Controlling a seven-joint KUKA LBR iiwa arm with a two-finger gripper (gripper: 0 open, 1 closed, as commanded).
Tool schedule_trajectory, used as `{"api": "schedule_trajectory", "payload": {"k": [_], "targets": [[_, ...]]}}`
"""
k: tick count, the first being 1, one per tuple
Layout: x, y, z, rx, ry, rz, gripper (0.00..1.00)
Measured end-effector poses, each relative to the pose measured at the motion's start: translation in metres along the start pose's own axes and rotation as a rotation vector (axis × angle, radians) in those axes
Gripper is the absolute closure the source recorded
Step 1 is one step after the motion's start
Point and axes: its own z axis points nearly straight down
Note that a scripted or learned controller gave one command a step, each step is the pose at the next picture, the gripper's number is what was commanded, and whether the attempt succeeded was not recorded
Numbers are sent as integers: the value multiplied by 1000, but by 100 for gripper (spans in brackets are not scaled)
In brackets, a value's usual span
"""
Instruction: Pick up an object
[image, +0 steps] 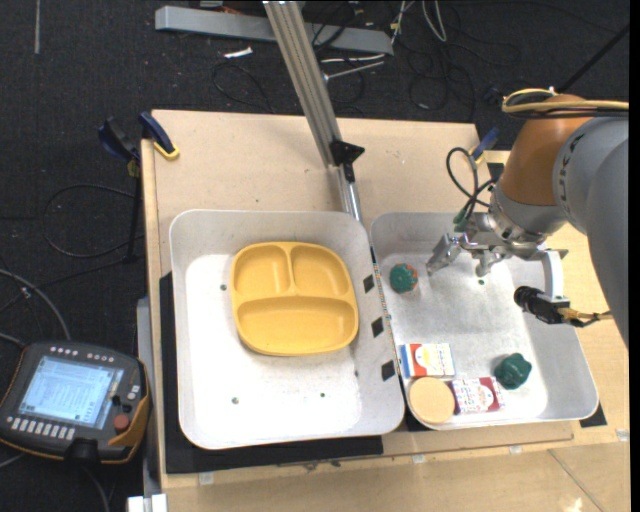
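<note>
My gripper (463, 258) hangs over the back of the right bin (560, 330), open, with nothing between its fingers. A small green ball with a red spot (403, 279) lies just to its left, apart from the fingertips. Toward the bin's front lie a dark green lump (514, 371), a white carton with red and blue print (427, 358), a round tan disc (433, 399) and a red-and-white packet (476, 396). The grey arm with its orange band (540, 160) comes in from the right.
A yellow divided plate (295, 298) sits in the left bin (200, 330). A slanted metal pole (315, 90) stands at the back between the bins. A teach pendant (70, 400) lies off the bench at the lower left.
</note>
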Motion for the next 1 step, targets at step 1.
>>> {"api": "schedule_trajectory", "payload": {"k": [1], "targets": [[1, 0, 12, -5, -1, 0, 0]]}}
